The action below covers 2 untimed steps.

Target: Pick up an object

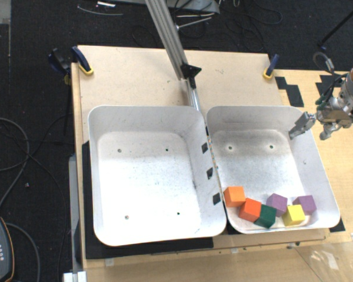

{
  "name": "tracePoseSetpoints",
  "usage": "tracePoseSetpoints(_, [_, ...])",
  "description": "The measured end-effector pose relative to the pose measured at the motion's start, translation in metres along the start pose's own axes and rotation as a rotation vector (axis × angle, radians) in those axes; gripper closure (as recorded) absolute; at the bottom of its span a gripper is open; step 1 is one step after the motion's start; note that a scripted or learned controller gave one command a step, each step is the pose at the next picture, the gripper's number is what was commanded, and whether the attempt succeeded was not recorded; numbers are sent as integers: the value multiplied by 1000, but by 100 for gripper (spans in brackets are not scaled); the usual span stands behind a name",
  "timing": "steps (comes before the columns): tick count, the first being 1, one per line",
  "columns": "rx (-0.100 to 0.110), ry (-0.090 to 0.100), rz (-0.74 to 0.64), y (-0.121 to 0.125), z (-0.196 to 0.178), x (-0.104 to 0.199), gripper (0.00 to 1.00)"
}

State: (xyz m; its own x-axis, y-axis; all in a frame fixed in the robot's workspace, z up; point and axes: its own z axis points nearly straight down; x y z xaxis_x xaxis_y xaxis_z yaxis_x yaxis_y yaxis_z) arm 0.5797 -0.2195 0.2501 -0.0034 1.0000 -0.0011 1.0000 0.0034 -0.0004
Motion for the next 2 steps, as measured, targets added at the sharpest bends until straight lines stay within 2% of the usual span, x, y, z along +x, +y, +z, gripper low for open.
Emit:
tracePoseSetpoints(1, [0, 0, 0, 0, 0, 0, 0])
tracePoseSetpoints(2, [10, 6, 4, -70, 128, 62, 0])
